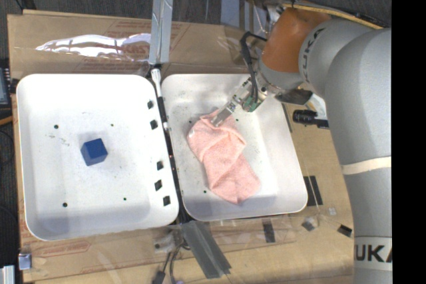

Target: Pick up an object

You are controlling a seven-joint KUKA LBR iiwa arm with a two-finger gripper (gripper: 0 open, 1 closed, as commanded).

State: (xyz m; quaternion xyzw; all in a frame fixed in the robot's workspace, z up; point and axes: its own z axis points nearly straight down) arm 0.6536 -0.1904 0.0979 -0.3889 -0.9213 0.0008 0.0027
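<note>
The pink cloth (223, 156) lies crumpled in the right bin (286, 189), mid-frame, and the gripper (223, 115) reaches down at its upper edge, though whether its fingers are closed on the fabric I can't tell. The cloth looks light, soft and floppy, best pinched at a raised fold near that top edge. A blue cube (94, 151) sits in the left bin (40, 209).

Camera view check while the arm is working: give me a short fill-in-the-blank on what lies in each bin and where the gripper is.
1. The pink cloth lies in the ____ bin.
2. The lone thing in the left bin is a small cube coloured ____.
3. The gripper sits at the cloth's ____ edge, the one nearest the cardboard.

Missing words: right; blue; upper
</note>
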